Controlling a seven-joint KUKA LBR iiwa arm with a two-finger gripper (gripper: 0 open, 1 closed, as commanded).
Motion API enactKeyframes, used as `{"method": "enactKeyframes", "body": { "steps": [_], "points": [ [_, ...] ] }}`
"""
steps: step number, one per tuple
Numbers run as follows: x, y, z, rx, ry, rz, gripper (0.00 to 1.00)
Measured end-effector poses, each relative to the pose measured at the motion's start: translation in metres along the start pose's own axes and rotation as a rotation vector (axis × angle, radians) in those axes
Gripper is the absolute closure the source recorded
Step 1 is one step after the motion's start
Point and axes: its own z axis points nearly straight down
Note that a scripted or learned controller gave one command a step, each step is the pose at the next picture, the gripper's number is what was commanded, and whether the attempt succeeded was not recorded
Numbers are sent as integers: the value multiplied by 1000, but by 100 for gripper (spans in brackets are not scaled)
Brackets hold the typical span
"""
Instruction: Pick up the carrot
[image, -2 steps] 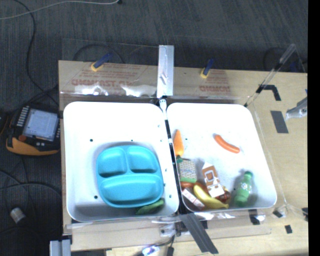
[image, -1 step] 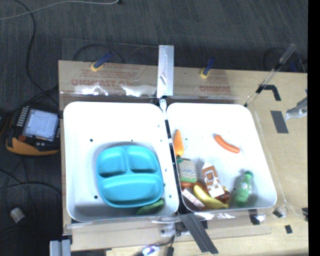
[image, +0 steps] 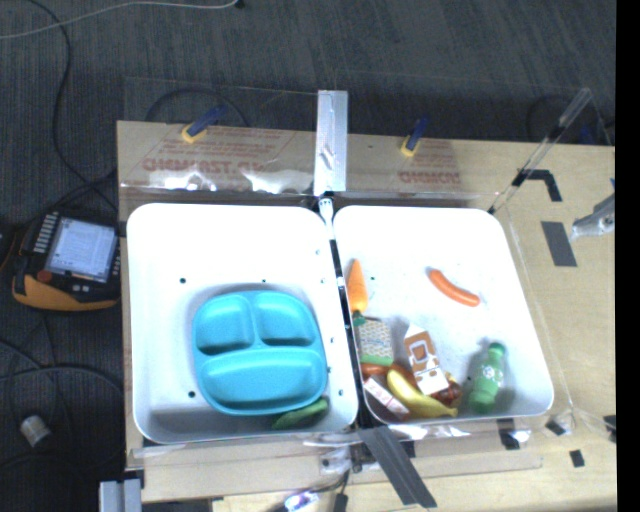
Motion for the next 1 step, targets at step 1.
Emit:
{"method": "enactKeyframes", "body": {
  "steps": [1],
  "points": [
    [0, 0, 0, 0, 0, 0, 0]
  ]
}}
